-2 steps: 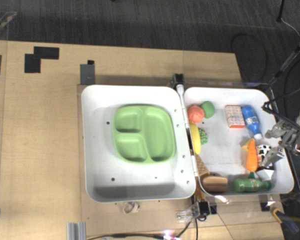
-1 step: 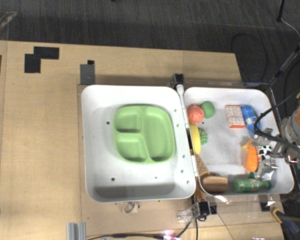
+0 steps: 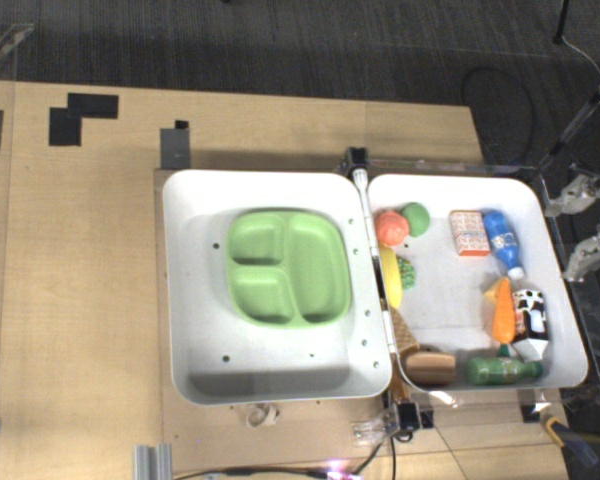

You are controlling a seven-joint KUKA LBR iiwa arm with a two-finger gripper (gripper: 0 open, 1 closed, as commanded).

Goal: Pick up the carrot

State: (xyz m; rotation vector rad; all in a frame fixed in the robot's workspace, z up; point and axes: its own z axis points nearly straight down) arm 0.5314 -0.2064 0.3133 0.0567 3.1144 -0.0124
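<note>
Along the near wall of the right bin (image 3: 570,363), at about five o'clock in its floor, a green bottle (image 3: 503,370) lies on its side, with a brown block (image 3: 430,367) just beside it at seven o'clock. A step farther in comes the carrot (image 3: 502,311), a short orange wedge at about four o'clock in the bin, its narrow end pointing away from us and its flank touching a black-and-white carton (image 3: 529,323) on the right. It looks like a light, rigid plastic toy, smooth and probably a little slippery, so a grip across the thick middle seems best, coming in from the open left side because the carton crowds the other. Farther back at one o'clock sit a blue bottle (image 3: 501,239) and a small patterned box (image 3: 468,233). The left bin (image 3: 185,268) carries a green divided tray (image 3: 286,267). As for the claw, released or clenched, I cannot tell.
</note>
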